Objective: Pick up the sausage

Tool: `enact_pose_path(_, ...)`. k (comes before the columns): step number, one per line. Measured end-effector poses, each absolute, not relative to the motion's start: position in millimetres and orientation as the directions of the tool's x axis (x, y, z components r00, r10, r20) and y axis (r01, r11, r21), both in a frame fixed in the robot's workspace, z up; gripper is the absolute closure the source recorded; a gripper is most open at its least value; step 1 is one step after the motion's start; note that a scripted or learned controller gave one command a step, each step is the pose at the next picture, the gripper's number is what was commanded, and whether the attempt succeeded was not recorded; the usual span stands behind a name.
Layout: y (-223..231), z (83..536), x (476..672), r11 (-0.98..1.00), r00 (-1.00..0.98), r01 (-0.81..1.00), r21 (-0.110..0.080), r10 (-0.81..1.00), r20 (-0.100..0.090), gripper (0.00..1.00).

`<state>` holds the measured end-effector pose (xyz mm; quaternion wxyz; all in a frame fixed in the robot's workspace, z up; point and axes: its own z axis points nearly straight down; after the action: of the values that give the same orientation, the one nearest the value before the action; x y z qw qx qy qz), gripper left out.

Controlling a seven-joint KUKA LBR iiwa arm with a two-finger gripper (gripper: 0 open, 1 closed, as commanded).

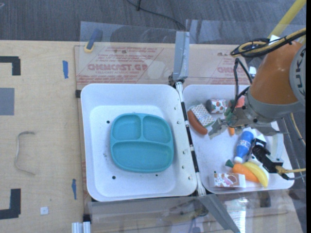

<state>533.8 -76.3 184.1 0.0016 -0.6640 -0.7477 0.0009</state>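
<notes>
Left bin [92, 130] holds a teal plate [142, 143]. Sausage [196, 122] lies in right bin [206, 152], left side, against a wrapped item [203, 114]. Tool [218, 126] sits just beside it, apparently apart and holding nothing. Risk: closing on the neighbouring item instead.

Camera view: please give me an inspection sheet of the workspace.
Surface: wooden bench bearing two white bins, left bin, right bin.
Job's things: sausage lies in right bin near its left wall.
Clutter: teal divided plate in left bin; blue bottle, banana, carrot, small carton, small can in right bin.
Grippers: gripper low, beside the sausage, holding nothing visible.
Cables: black cables on the arm.
Surroundings: grey carpet.
</notes>
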Motion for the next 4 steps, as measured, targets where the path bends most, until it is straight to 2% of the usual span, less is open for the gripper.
enact_pose_path(1, -59.0, 232.0, 540.4, 0.132, -0.132, 0.991, 0.002, 0.991, -0.001, 0.0)
enact_pose_path(2, -44.1, 184.8, 580.3, 0.19, -0.19, 0.982, 0.003, 0.982, -0.002, 0.0)
enact_pose_path(3, -22.2, 184.6, 552.3, 0.241, -0.241, 0.97, -0.003, 0.97, 0.001, 0.0)
enact_pose_path(4, -34.1, 185.0, 540.4, 0.254, -0.254, 0.967, -0.002, 0.967, 0.001, 0.0)
